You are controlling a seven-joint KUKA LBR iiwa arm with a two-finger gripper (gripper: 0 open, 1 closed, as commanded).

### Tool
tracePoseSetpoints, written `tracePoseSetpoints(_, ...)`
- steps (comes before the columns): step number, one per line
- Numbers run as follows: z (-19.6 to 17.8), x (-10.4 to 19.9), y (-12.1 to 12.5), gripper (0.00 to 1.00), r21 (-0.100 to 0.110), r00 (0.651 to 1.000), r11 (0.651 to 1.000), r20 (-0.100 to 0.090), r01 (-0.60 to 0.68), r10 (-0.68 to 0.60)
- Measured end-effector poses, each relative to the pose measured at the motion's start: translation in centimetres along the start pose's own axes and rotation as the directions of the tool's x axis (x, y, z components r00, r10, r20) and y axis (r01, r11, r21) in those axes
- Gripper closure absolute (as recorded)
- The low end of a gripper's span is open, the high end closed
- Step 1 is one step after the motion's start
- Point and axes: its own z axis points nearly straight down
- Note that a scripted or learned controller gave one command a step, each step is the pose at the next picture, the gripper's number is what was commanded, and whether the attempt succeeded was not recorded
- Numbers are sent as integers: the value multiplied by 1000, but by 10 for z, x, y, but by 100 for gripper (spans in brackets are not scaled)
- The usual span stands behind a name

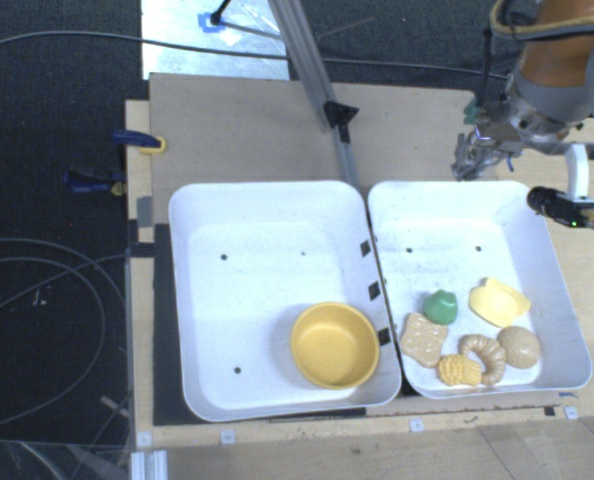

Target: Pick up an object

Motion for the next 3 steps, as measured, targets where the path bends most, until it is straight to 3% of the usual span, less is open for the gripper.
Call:
tracePoseSetpoints(1,8,46,-6,100,3,1000,1000,-1,3,-3)
tracePoseSetpoints(3,22,164,3,100,2,1000,1000,-2,5,-5)
